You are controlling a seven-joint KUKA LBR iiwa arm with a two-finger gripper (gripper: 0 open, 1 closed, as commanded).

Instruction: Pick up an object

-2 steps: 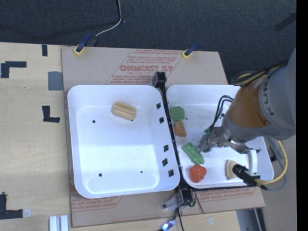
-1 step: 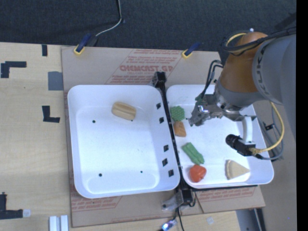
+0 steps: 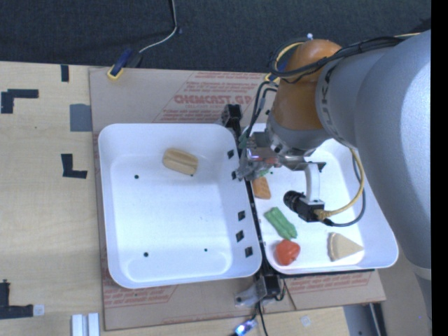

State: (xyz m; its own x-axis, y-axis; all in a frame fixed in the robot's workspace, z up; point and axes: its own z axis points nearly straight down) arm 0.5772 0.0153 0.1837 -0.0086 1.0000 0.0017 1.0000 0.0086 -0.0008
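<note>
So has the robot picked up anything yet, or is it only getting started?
Nothing looks picked up yet. The grey arm with the orange band is low over the right white bin, just above a small orange food piece. Whether it grips that piece is hidden. A green pod-shaped toy, a red tomato-like toy and a tan wedge lie there; a tan bread-roll toy lies in the left white bin. Gripping and lifting remain.

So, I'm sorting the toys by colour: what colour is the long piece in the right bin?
Green, seen in the camera view.
</note>
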